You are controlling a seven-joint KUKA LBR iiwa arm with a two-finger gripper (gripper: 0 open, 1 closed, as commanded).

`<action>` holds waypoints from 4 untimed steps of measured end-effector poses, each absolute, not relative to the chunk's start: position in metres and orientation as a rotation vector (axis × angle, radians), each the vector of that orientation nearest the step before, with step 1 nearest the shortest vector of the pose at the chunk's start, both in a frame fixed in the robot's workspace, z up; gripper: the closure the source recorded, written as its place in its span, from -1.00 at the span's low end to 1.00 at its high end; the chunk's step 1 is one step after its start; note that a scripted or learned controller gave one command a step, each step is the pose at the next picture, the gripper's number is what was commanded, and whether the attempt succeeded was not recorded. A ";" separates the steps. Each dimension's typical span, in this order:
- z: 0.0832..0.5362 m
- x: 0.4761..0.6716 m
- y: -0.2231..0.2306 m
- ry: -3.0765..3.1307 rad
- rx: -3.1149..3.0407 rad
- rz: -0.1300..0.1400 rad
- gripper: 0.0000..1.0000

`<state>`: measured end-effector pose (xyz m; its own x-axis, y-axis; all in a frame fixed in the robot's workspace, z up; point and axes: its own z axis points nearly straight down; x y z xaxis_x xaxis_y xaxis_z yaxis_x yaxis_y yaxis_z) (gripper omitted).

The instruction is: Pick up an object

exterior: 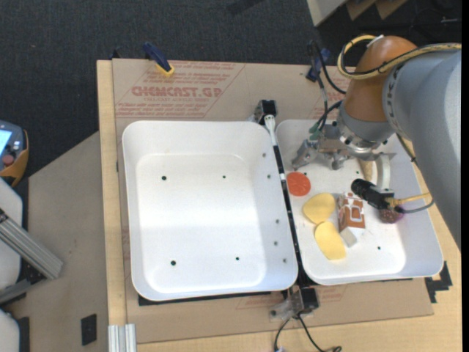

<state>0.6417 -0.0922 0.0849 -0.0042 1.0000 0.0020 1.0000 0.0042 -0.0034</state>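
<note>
Hanging low over the back of the right bin (pixel 418 259), the claw (pixel 322 152) has its fingers splayed apart, nothing between them. The arm (pixel 410 86) bends in from the right, orange band above the wrist. Just in front: red disc (pixel 298 184), two yellow pieces (pixel 319 208), a small carton (pixel 352 213).

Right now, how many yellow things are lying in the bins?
2, both in the right bin: one yellow piece just below the orange disc, the other yellow piece nearer the front edge. The arm may hide more behind it.
</note>
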 end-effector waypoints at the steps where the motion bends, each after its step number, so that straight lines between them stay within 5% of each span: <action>1: 0.085 0.608 -0.094 -2.218 -2.220 0.004 -1.00; 2: 0.096 0.610 -0.094 -2.222 -2.222 -0.001 1.00; 3: 0.220 0.654 -0.060 -2.237 -2.224 -0.018 1.00; 4: 0.338 0.669 0.013 -2.239 -2.220 -0.020 1.00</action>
<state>0.6687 0.0126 0.3378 -0.0086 1.0000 0.0012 0.9998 0.0086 0.0167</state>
